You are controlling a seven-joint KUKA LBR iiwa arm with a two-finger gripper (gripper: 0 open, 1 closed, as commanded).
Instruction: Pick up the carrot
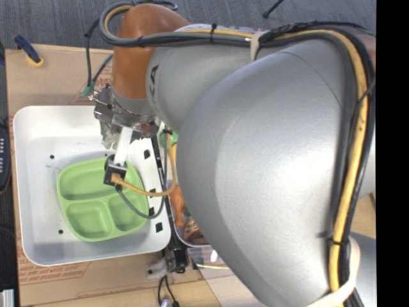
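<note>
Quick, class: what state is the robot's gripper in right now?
Gripper: cannot be told; it hangs over the green three-compartment plastic tray in the shallow white bin.

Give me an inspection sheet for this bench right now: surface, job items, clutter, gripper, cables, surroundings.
Surface: cardboard-covered bench; left white bin in view, the arm covers the right side.
Job's things: orange sliver at the arm's edge, possibly the carrot; too hidden to tell.
Clutter: green divided plate lying in the left bin.
Grippers: gripper over the left bin, by the plate's far edge.
Cables: black and yellow cables run along the arm.
Surroundings: grey carpet; blue-and-yellow clamp at the bench's far left edge.
</note>
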